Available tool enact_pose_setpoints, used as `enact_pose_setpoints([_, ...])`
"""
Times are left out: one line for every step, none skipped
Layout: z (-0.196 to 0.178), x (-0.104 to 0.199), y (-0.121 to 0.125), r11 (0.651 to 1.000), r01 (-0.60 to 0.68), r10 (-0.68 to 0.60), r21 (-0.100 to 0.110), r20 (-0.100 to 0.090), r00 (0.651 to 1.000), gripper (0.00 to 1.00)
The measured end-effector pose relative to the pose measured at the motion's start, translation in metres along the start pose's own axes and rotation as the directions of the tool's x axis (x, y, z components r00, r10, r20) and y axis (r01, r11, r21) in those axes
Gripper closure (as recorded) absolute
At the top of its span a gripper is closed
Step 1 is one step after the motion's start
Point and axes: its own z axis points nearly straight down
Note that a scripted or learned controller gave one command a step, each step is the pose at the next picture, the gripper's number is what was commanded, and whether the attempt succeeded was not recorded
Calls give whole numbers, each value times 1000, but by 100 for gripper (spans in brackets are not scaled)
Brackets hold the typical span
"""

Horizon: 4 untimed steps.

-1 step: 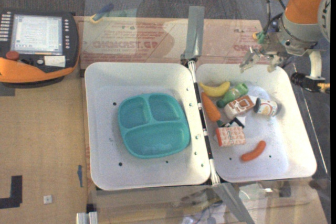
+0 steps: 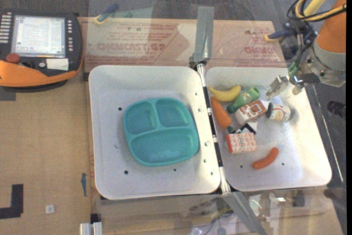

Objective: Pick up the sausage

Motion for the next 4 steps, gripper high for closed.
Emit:
enact_pose_setpoints([-11,-1,1,1000,-1,1,-5,2,1000,100])
enact_pose_setpoints([-11,-1,1,1000,-1,1,-5,2,1000,0])
enact_pose_setpoints([64,14,-37,997,-79,79,-26,12,997,0])
enact_pose_setpoints([72,-15,-78,998,-31,31,-47,2,1000,0])
